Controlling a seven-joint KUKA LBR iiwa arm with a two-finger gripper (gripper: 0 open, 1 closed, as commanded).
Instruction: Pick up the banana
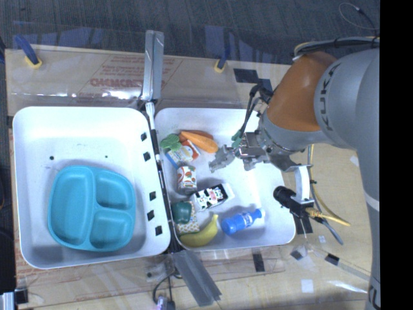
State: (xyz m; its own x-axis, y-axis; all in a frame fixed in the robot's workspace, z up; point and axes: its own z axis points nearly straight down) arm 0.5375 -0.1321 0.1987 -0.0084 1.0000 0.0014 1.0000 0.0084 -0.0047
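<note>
Two fingers of the gripper (222,159) point toward the left of the right bin (274,124), and they look spread a little apart with nothing between them — no object pinched, no clear contact with anything. The tips hang over bare white floor near the bin's middle, just right of the orange carrot-like toy (200,141) and above the small can (186,177) and the black-and-white carton (211,197).

Banana (201,232) lies at the near edge of the same bin, curved, its left end close to a dark green item (182,210), with the blue bottle (242,221) just beside it on the right. Gripper and banana are well apart.

Step in hand — approach, by my reading; grasp not yet begun. Next move calls for carrying the wrist toward the near wall of the bin, turning the fingers to straddle the banana across its narrow width, then descending. Clearance is tight: bottle on one side, green item on the other, bin wall right behind.

Left bin (39,134) holds a blue divided plate (91,206), not involved in this task
</note>
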